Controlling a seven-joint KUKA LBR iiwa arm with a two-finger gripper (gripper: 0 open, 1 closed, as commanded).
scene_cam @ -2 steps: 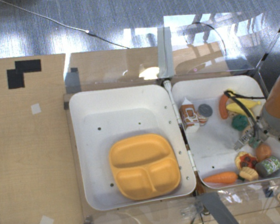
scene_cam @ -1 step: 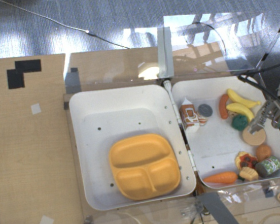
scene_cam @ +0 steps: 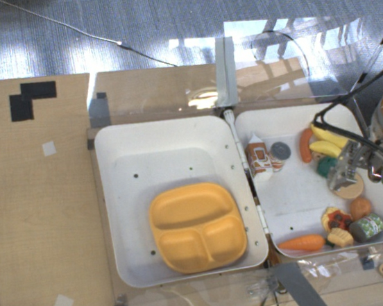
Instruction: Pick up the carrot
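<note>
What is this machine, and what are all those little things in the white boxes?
It is a robot arm, photographed by a camera above the bench, looking down. The arm comes in from the right, and its gripper, a kind of two-finger hand, hangs over the right bin. That bin holds toy food: a carrot at the near edge, bananas, a small carton and more. The left bin holds a yellow tray with sections. The robot should pick up the carrot, which lies by itself, away from the gripper.
</note>
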